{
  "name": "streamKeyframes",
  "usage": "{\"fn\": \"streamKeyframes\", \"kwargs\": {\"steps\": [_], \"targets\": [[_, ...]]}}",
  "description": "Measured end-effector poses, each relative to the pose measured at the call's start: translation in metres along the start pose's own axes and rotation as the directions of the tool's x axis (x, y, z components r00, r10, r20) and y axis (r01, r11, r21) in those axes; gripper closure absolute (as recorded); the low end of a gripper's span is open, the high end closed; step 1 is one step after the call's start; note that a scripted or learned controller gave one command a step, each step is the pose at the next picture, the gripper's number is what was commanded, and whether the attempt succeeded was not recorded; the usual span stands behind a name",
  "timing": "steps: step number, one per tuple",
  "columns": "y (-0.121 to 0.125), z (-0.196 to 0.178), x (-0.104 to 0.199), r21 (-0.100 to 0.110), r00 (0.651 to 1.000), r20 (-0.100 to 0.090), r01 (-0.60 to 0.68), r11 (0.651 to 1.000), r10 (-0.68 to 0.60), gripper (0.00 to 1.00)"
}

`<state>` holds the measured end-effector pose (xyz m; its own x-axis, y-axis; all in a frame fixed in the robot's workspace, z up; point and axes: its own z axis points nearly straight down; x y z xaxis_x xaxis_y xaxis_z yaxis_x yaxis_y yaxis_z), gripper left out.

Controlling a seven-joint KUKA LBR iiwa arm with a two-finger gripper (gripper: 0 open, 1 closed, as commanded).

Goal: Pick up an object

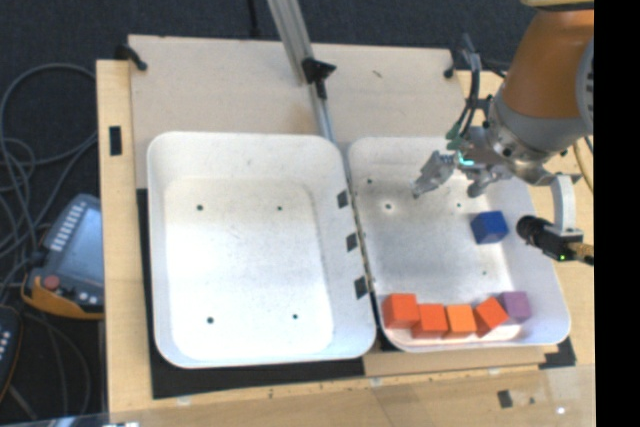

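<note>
The gripper [455,177] hovers over the right bin [400,215] near its 12 o'clock edge, fingers spread apart with nothing between them. A blue cube [489,227] lies apart at its 4 o'clock. Orange blocks [445,315] and a purple block [515,304] line the bin's 6 o'clock wall.

I see my arm [545,65] at three o'clock: a rounded orange band over a grey wrist, thin cables alongside, metallic jaws with a small teal light.
</note>
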<state>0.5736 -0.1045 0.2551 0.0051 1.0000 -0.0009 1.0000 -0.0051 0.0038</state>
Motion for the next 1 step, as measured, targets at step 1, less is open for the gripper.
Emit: {"fn": "streamKeyframes", "kwargs": {"steps": [1], "targets": [[0.0598,0.1620,-0.0720,0.005,1.000,0.002,0.003,1.000,-0.003,0.00]]}}
